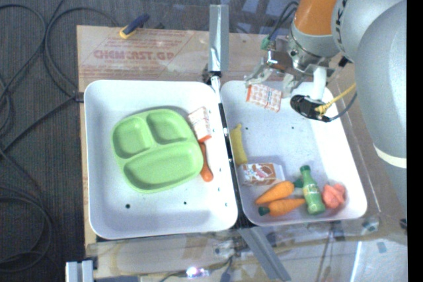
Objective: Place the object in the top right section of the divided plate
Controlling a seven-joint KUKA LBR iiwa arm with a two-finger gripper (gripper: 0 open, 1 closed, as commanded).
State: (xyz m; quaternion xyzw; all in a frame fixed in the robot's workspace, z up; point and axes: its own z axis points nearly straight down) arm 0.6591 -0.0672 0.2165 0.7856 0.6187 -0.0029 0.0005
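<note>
The tool (271, 78) pinches one small carton (264, 97). Well below it lie two carrots (274, 193), one green bottle (312, 191); far left, one divided plate (157, 149).

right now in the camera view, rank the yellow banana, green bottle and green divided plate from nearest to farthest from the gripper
1. Yellow banana, left side of the right bin, closest to the gripper.
2. Green bottle, near end of the right bin.
3. Green divided plate, in the left bin, farthest.
</note>
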